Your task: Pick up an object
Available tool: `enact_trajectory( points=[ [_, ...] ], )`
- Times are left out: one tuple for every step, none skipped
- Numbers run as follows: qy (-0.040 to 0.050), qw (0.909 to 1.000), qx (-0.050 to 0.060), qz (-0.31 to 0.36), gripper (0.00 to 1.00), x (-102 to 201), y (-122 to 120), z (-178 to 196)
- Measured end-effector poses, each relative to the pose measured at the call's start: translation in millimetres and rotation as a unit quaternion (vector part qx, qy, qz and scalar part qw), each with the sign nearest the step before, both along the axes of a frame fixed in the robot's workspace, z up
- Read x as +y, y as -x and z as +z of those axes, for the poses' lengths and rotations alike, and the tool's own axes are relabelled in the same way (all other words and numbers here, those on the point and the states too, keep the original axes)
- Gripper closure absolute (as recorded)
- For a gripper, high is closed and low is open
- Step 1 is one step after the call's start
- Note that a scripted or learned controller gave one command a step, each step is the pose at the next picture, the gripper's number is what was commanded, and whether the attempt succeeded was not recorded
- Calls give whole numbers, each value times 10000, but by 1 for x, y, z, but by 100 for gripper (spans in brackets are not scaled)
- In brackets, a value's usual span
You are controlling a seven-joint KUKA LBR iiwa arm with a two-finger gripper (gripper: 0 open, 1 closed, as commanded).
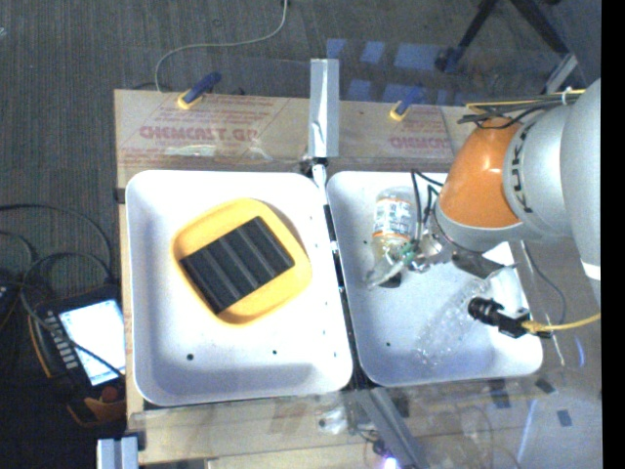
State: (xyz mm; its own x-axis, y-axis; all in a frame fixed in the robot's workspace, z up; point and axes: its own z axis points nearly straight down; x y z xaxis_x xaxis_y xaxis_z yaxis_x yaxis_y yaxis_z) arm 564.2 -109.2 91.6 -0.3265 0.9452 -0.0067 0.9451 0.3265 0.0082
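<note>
The gripper [402, 258] hovers low over the right bin [391, 355], its grip unclear; a clear bottle [394, 214] lies just beyond it, awaiting descent.

Faint red "CHEMCAST GP" print runs along the brown board [234, 135]; black "KU" letters mark the arm [547, 179].

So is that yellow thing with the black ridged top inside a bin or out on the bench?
Inside. The yellow thing lies flat in the left bin, with white floor showing on every side.
</note>
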Motion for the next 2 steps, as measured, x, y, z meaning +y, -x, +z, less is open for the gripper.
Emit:
enact_trajectory(
  points=[
    [-32, 10000, 25, -2, 100, 2, 1, 9],
    [3, 9997, 63, -225, 100, 1, -65, 50]
  ],
)
